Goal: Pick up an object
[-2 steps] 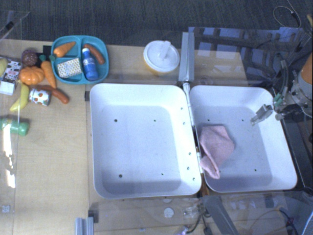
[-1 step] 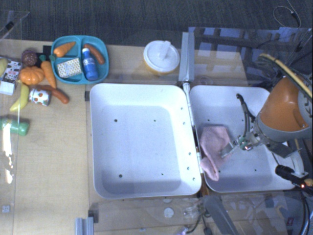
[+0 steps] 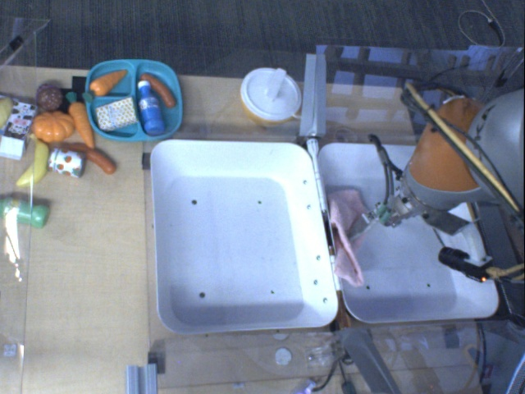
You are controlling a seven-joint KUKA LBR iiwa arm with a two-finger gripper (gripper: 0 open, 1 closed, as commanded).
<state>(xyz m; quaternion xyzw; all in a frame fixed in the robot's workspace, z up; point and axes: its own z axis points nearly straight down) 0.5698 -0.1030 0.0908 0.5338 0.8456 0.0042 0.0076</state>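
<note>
A pink cloth (image 3: pixel 345 235) lies crumpled along the left wall of the right white bin (image 3: pixel 410 290). My gripper (image 3: pixel 378 214) is low inside that bin, at the cloth's upper right edge, and seems to touch or nearly touch it. The arm's grey body with its orange band (image 3: pixel 441 161) reaches in from the right above the bin and hides part of the bin's right side.
The left white bin (image 3: pixel 238 236) sits beside the right one, a raised divider between them. A white lidded cup (image 3: pixel 271 94) stands behind the bins. Toy food and a blue divided plate (image 3: pixel 134 98) lie at the far left of the bench. Cables run at the right.
</note>
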